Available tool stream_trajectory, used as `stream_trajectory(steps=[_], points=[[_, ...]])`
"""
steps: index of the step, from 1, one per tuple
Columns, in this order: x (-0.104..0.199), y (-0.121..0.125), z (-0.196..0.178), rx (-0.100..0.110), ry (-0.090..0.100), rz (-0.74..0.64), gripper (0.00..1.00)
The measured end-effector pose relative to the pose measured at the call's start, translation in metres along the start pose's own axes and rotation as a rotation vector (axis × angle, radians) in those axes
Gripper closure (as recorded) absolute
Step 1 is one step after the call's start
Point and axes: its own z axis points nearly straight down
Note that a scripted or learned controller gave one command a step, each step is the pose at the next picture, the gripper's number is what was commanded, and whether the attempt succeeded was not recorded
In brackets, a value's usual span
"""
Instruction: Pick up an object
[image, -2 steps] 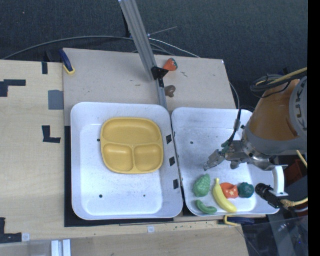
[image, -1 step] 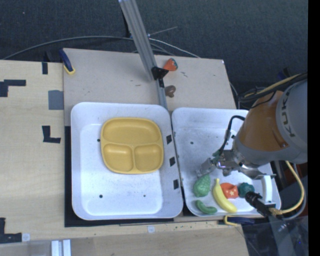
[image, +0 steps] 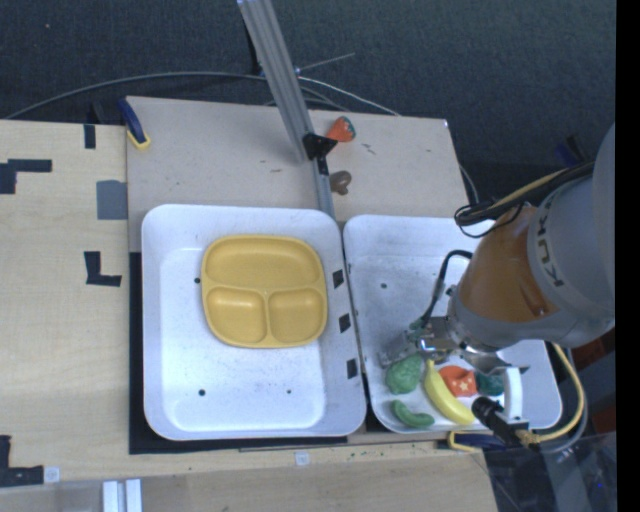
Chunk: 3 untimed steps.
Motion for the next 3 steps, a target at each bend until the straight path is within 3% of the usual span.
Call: stream_trajectory(steps=[1,3], points=[[0.001,0.000,-0.011,0.002,0.002,-0.001,1.00],[-0.006,0.018,-0.114,-0.006,-0.001,-0.001,1.00]])
